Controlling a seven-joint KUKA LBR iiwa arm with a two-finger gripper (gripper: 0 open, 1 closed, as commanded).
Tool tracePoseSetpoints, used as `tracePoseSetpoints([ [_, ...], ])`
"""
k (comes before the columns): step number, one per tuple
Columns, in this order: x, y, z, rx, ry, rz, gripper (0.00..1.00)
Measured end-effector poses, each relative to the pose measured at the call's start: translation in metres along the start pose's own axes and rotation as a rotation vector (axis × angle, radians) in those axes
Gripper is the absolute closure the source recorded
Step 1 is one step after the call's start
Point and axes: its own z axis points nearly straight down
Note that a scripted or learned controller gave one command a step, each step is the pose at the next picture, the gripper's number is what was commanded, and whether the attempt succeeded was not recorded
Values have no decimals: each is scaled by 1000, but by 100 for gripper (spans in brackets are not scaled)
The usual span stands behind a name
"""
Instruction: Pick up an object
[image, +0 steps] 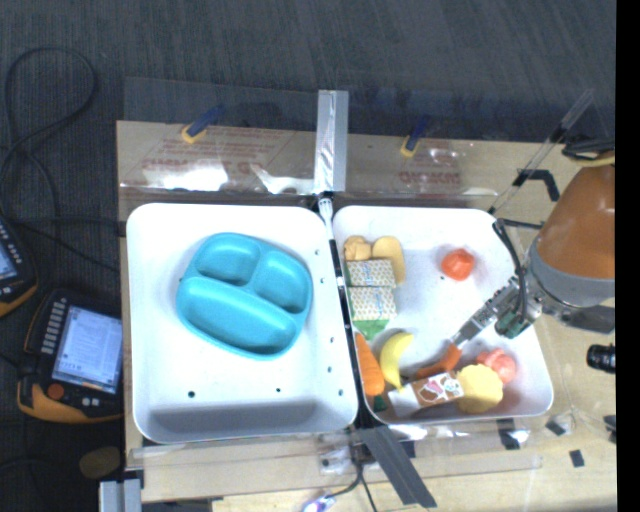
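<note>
The right bin (430, 215) holds several toy foods. An orange-red tomato (458, 263) lies alone near the back. At the front sit a banana (395, 352), a carrot (370, 372), a brown bottle (438, 388), a yellow lemon (482, 386) and a pink-red fruit (499, 363). Along the left wall are tan bread pieces (375, 250) and patterned packets (371, 285) over a green item (372, 322). My gripper (462, 336) reaches in from the right, low over the bin, its tip just above the bottle and left of the pink-red fruit. Nothing is visibly held.
The left bin (160, 400) carries a blue divided plate (245, 292). A metal strip (331, 140) stands behind the divider between the bins. The arm's orange band (590, 225) hangs over the right bin's right wall. Handheld devices (75, 350) lie left of the bench.
</note>
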Motion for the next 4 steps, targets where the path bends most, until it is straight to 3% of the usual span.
tracePoseSetpoints([
  [1, 27, 21, -58, 0, 0, 355, 100],
  [2, 33, 23, 14, 3, 1, 529, 100],
  [3, 38, 26, 28, 5, 2, 992, 100],
  [4, 56, 40, 23, 5, 0, 1230, 100],
])
